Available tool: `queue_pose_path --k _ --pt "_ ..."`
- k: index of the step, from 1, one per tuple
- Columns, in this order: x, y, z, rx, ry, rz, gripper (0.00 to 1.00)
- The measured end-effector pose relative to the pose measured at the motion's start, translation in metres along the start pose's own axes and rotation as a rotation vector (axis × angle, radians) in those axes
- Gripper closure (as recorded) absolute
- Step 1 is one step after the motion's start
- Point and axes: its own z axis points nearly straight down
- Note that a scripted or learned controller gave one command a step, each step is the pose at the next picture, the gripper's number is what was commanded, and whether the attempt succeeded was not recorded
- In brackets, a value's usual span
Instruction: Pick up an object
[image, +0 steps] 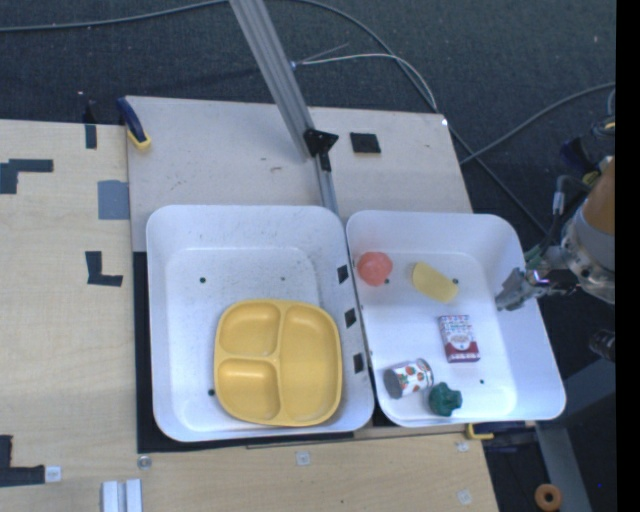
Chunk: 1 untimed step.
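Note:
The right bin (500, 240) holds a round pink-red ball (375, 267), a yellow oblong piece (434, 281), a small red and white packet (458, 338), a little printed can lying on its side (408, 378) and a dark green lump (445, 399). My gripper (520, 287) hangs at the right rim of this bin, right of the yellow piece and above the packet. Nothing shows between its fingers.
The left bin (180, 240) carries a yellow divided plate (278, 362). A metal pole (283, 80) slants down to a black clamp between the bins. Cables lie on the dark floor behind. A blue and yellow clamp (133, 122) sits at the board's far left corner.

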Motion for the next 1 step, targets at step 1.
queue_pose_path --k 1 --pt "0.0601 0.0132 -0.0086 0.003 0.004 -0.006 1.00"
